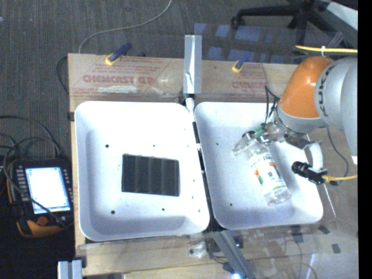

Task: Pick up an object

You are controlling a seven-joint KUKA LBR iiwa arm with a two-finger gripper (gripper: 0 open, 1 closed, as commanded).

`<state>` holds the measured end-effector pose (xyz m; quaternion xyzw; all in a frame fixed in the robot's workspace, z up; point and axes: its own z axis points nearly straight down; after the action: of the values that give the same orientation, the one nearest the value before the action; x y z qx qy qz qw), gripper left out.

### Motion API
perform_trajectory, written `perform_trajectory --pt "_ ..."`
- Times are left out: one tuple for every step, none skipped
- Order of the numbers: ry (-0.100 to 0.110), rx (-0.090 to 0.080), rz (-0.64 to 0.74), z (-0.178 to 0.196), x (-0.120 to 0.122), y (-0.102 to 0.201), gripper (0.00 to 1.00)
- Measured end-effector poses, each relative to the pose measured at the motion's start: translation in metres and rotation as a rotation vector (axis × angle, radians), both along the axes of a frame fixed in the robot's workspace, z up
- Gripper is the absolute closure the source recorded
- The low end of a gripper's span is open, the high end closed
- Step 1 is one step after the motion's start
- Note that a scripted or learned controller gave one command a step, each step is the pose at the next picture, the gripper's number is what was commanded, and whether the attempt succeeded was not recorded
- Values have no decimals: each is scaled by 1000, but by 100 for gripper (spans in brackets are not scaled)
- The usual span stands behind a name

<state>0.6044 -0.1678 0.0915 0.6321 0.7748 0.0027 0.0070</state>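
A wooden desk [133, 77] carried two shallow white bins side by side, seen from above at a slant. The left bin [93, 127] held a flat dark rectangular panel [150, 175] lying near its middle. The right bin [221, 156] held a clear plastic bottle [266, 170] lying on its side (its label showed orange and green marks), with its cap end toward the upper left and its base toward the bin's lower right corner.

The grey arm [343, 95] with its orange band [303, 89] reached in from the right and hung over the upper right part of the right bin. The claw [268, 133] sat just at the bottle's cap end, touching or nearly touching it; the wrist hid it, so whether it was released or clenched could not be told.

On the floor to the left of the desk lay a handheld control pendant [43, 190] with a lit white screen. Two small yellow and blue clamps [117, 53] sat at the desk's far edge.
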Motion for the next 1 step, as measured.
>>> perform_trajectory --pt "-3 2 0 9 1 1 100"
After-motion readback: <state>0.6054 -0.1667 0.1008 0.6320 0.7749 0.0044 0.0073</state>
